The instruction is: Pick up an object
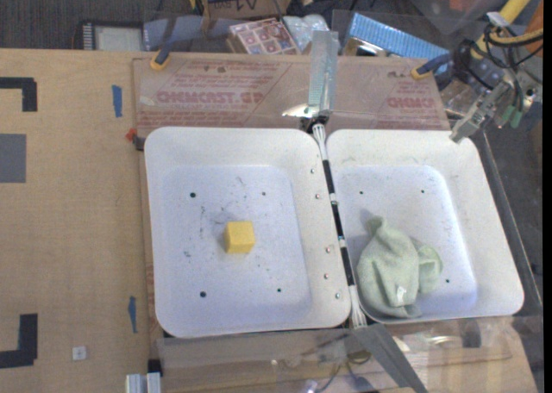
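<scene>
Two shallow white bins sit side by side on a tan bench w/ clutter behind. Task looks not yet started: nothing lifted, both candidate things lie loose on bin floors. Yellow block (241, 237) rests near the middle of the left bin (164, 159), small, cube-ish, clean edges, nothing touching it, so prob. the easier grab. Pale green cloth (397, 266) lies crumpled in the right bin (483, 167), toward its near-left corner, close to the wall next to the divider; soft, lumpy, folds bunched up. Gripper (470, 124) hangs at the far-right corner of the right bin, by the rim, well apart from cloth and block; can't tell whether it is apart or together, too small & blurred. Left to do: approach, descend, close, lift.
</scene>
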You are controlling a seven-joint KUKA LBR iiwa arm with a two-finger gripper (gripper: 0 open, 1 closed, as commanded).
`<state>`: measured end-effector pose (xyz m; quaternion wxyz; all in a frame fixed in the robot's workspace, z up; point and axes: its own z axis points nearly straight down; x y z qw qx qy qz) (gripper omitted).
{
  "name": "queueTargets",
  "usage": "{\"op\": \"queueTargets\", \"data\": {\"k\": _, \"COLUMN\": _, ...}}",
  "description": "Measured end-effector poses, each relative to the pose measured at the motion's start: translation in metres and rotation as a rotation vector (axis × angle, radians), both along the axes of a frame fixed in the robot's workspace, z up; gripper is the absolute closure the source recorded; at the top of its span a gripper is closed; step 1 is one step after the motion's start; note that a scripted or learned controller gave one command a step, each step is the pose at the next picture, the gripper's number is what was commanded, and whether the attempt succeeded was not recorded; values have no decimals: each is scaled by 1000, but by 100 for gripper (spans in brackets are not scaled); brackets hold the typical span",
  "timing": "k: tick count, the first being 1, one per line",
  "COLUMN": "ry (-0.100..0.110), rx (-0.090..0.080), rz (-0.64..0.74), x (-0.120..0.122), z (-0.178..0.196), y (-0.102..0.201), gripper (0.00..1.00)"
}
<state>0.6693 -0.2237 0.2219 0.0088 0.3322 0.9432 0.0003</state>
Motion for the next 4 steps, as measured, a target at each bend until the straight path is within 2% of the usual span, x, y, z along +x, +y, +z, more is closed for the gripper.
{"op": "queueTargets", "data": {"k": 1, "ry": 14, "rx": 1, "rz": 363, "x": -18, "z": 3, "y": 0, "gripper": 100}}
{"op": "queueTargets", "data": {"k": 2, "ry": 9, "rx": -5, "rz": 666, "x": -16, "z": 34, "y": 0, "gripper": 100}}
{"op": "queueTargets", "data": {"k": 3, "ry": 13, "rx": -4, "rz": 790, "x": -5, "z": 5, "y": 1, "gripper": 100}}
{"op": "queueTargets", "data": {"k": 4, "ry": 9, "rx": -10, "rz": 1076, "x": -1, "z": 17, "y": 1, "gripper": 100}}
